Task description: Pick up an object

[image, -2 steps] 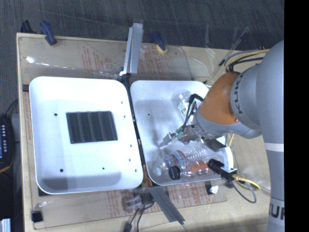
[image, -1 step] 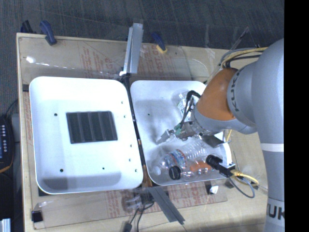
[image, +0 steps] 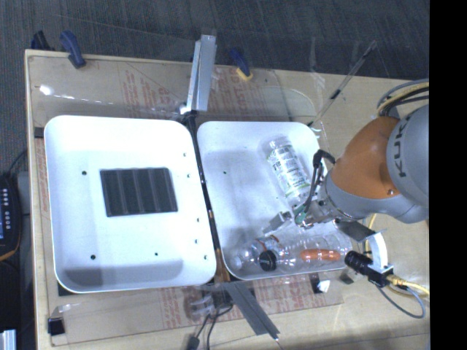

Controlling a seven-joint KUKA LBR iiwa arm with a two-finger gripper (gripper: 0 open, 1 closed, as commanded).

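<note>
The clear plastic bottle with the white label [image: 287, 168] lies in the right white plastic bin [image: 226, 159], with another clear bottle with a dark cap [image: 281, 256] along the bin's near edge. The jaws [image: 305, 217] hang low between them, and I can't tell if they're spread or pinching. Looks like nothing's lifted yet, so the actual pick is still to do.

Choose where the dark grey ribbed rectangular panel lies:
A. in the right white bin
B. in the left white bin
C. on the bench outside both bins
B: the dark grey ribbed rectangular panel lies flat on the floor of the left white bin, apart from the clear plastic bottles in the right white bin.
</note>
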